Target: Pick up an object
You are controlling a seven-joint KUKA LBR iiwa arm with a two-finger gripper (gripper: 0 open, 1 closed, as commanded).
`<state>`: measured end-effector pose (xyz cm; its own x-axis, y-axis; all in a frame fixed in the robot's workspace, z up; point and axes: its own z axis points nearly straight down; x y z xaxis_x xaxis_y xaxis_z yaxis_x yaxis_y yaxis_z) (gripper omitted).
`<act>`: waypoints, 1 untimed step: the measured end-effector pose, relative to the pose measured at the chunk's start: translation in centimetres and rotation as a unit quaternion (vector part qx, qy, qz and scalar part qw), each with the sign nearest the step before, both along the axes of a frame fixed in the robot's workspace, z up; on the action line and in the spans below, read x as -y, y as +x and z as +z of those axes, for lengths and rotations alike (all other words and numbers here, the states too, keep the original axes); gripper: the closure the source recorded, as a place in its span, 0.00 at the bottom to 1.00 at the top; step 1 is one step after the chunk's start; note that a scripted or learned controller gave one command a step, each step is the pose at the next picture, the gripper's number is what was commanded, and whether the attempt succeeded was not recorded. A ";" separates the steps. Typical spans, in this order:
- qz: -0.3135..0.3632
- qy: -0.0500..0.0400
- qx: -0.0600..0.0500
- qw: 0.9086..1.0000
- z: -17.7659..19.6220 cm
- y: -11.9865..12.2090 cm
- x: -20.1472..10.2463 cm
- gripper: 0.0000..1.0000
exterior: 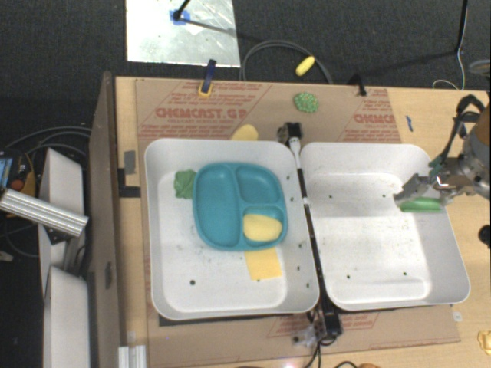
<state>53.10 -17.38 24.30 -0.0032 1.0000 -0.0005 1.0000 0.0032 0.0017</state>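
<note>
My gripper (419, 193) reaches in from the right and hangs over the right edge of the right bin (360, 150). A slim green object (422, 204) lies lengthwise at its fingertips, and the fingers look shut on it. In the left bin (165, 282) sits a teal divided plate (222, 205) with a yellow lump (262, 227) in its lower right compartment. A flat yellow slice (265, 265) lies just below the plate. A green leafy piece (184, 182) rests against the plate's left side.
On the cardboard behind the bins lie a yellow piece (245, 133), a round green item (306, 102) and a small black clamp (290, 133) at the divider. A metal sheet (184, 21) lies on the floor beyond. Cables run at the far right.
</note>
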 end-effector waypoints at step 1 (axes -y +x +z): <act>0.002 0.003 -0.006 1.000 -14.0 0.1 -3.6 0.00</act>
